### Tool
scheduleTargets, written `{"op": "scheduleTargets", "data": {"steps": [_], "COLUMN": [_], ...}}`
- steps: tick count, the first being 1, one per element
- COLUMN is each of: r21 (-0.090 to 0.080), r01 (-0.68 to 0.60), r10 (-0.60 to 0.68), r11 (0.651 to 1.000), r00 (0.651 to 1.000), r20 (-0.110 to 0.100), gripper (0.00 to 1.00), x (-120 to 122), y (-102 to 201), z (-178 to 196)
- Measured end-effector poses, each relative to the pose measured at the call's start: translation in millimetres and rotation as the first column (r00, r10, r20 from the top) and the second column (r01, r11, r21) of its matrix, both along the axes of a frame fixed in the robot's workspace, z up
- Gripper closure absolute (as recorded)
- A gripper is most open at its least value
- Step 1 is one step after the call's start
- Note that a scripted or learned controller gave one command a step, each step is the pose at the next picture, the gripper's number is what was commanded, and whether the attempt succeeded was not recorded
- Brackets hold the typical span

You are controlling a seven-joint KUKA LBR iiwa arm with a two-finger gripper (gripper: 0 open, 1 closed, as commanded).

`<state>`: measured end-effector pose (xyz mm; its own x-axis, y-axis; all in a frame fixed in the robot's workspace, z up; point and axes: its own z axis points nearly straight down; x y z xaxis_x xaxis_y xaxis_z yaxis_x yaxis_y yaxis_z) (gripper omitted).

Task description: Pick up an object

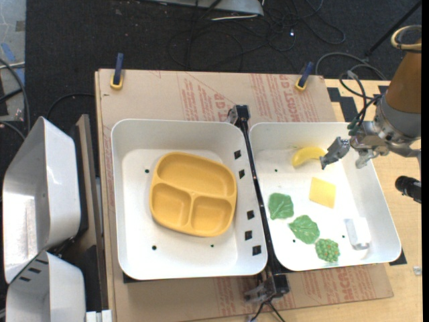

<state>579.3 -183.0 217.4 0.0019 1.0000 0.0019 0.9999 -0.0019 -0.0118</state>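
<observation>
The right bin [382,200] holds a yellow banana [307,155] near its far side, a yellow cheese square [322,192], two green leaves [281,205] [305,228], a green bumpy cluster [327,249] and a small white block [357,233]. My gripper [349,154] hangs over the far right part of this bin, just right of the banana. Its two fingers are apart, so it is open, with nothing between them. The left fingertip [333,154] is close to the banana's right end.
A yellow divided plate [193,193] lies in the left bin [127,180]. A black divider [251,180] runs between the bins. Blue clamps [117,71] [305,76] sit at the board's far edge. White containers [37,193] stand at the left.
</observation>
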Motion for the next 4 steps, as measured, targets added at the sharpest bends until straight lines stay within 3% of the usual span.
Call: {"op": "scheduleTargets", "data": {"steps": [1, 4], "r21": [-0.002, -0.003], "r01": [-0.003, -0.001], "r10": [0.003, 0.001], "r11": [1.000, 1.000], "r00": [1.000, 1.000], "r20": [0.012, 0.013], "gripper": [0.00, 0.00], "x": [3, -2], "y": [0, 16], "z": [7, -126]}}
